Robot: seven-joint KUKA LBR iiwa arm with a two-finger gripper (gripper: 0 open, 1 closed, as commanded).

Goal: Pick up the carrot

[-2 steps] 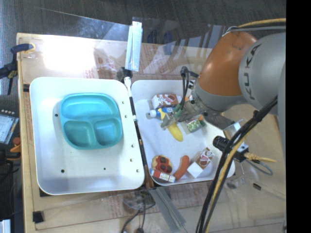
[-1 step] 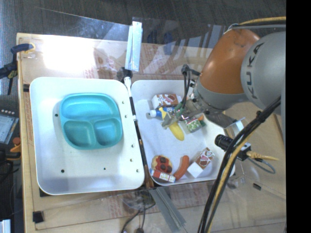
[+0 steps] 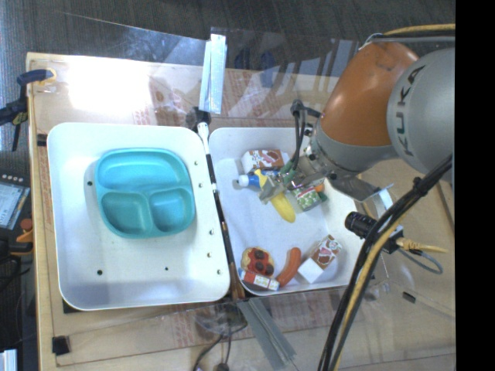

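The carrot (image 3: 289, 265) lies at the front of the right bin (image 3: 229, 154), tilted, with a strawberry pack (image 3: 257, 262) just to its left and a small carton (image 3: 325, 253) just to its right, while the gripper (image 3: 292, 178) hangs well back over a clump near the bin's middle; whether it is wide, narrow or holding anything I cannot tell, since the wrist hides it. The likely failure is a descent where it now hovers, which would catch the banana (image 3: 284, 208) or the green box (image 3: 310, 198) instead; a later risk is that the close neighbours get nudged or pinched along with the carrot. Counted: two bins, one blue tray (image 3: 145, 190) in the left bin (image 3: 62, 230), one carrot, one banana, one green box, one strawberry pack, one carton, one can (image 3: 262, 161), one small bottle (image 3: 249, 181)
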